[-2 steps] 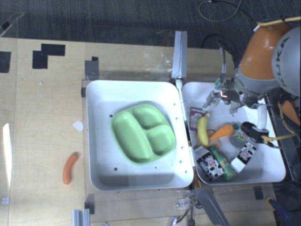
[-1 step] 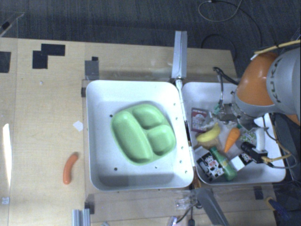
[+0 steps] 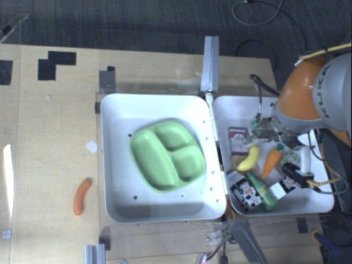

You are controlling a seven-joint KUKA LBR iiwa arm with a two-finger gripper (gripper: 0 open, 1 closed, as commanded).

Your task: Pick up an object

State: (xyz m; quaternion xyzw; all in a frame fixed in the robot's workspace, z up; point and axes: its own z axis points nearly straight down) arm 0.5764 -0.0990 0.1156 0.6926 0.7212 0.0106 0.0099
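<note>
The grey arm comes in from the right and bends down over the right bin, its orange band sitting just above the wrist at the bin's far right side. The wrist is turned inward and downward, so the claw hangs over the upper middle of that bin, close above the clutter there. From where I stand the wrist hardware hides its tips, and I cannot tell whether the claw is spread or pressed together, nor whether anything is caught in it. The things to be picked lie under and in front of it. A yellow banana lies just below the claw, and an orange carrot lies tilted just beside the banana on its right. A small red-and-white packet lies flat to the banana's upper left. Nearer the front wall, a green bottle lies on its side against a black card box. The left bin holds a green divided plate, well apart from the arm. Out on the table to the left, an orange-red sausage lies by itself.
</note>
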